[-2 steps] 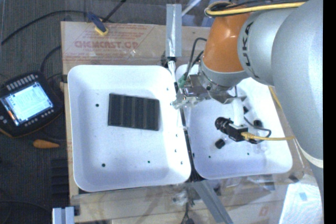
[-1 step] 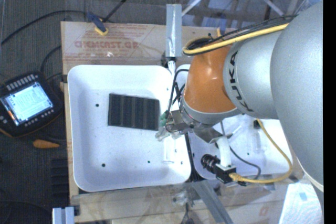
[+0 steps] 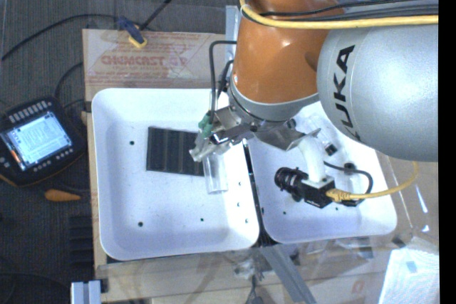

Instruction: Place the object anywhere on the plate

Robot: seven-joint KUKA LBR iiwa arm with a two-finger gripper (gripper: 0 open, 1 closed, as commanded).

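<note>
Dark carpet lay under the bench, with a handheld pendant point(image 3: 37, 139) at far left. In the left bin point(image 3: 128, 224) lay the plate point(image 3: 167, 150), a flat dark ribbed slab. The gripper point(image 3: 215, 171) hung at its right edge; whether the claw was spread or closed could not be told. The object itself could not be made out, perhaps hidden beneath it. Judging by that, it was small and light, best pinched across its middle.
</note>
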